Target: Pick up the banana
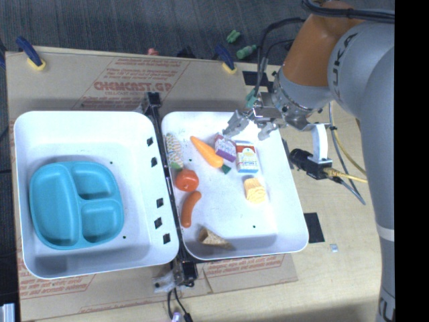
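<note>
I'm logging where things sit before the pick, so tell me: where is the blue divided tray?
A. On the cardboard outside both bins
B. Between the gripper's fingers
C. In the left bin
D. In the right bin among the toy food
C: the blue divided tray lies flat on the floor of the left bin, apart from the toy food, which is all in the right bin.

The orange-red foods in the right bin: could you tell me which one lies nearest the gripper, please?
The carrot. It lies slantwise at the top of the right bin, just left of the gripper; the tomato and the sausage lie lower down, farther from it.
</note>
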### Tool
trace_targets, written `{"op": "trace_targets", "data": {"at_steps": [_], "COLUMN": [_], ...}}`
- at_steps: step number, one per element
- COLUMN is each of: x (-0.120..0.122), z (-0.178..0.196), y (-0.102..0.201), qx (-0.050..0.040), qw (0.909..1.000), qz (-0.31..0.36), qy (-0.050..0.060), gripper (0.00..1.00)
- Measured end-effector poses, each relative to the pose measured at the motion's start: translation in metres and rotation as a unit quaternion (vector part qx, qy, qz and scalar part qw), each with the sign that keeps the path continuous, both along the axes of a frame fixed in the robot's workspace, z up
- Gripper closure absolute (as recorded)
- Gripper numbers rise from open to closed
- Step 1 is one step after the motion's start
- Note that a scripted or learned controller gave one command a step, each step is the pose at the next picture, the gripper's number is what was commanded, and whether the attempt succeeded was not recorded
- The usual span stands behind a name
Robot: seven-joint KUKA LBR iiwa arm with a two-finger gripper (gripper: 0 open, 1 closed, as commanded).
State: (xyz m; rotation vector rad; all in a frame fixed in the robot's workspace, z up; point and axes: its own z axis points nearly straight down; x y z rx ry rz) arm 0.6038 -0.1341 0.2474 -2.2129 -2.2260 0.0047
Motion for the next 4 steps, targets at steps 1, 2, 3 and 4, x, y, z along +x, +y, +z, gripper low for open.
{"op": "trace_targets", "data": {"at_steps": [1, 2, 3, 4], "x": [-0.072, -0.049, -0.035, -0.068], "z": [-0.156, -0.156, -0.155, -0.156], "y": [0.009, 0.031, 0.03, 0.028], "qx": [-0.0007, 0.0003, 0.0004, 0.0021], "qw": [0.9945, 0.9942, 0.955, 0.8506], "qz": [-0.105, 0.107, 0.297, 0.526], "qy": [-0.002, -0.001, -0.002, 0.0], "gripper": [0.0, 0.0, 0.0, 0.0]}}
